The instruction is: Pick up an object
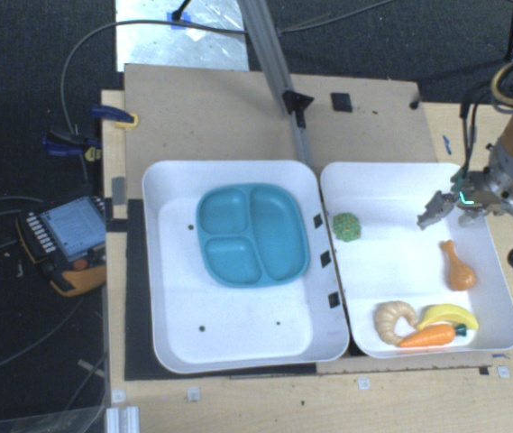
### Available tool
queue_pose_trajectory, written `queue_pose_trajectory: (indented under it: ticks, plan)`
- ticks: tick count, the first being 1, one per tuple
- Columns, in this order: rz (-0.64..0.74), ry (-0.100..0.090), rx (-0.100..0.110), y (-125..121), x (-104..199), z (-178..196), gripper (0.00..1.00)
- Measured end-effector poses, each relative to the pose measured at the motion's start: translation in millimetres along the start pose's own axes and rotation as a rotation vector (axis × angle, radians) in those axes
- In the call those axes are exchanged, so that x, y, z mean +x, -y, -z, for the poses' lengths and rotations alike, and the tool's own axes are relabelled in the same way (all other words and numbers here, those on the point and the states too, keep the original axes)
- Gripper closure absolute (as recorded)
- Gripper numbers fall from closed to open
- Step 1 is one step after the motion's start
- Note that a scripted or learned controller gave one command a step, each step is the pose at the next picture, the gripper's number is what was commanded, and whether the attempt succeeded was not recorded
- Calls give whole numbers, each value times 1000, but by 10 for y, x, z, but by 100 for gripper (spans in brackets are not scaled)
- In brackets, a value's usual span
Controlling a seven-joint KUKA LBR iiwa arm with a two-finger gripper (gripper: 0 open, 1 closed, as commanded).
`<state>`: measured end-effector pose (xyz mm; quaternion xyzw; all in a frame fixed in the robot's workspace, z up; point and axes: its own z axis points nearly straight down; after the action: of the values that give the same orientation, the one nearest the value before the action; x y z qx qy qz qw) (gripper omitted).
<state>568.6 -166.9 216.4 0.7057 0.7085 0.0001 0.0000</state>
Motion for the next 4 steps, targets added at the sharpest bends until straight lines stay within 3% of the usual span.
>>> queue_pose_trajectory:
  ticks: [1,3,4]
  plan:
    - [0,0,-1,-4,0,7,0]
    - [-3,0,3,0,-5,-1232,0]
    - [-3,1,-4,-20,-8,-1294,0]
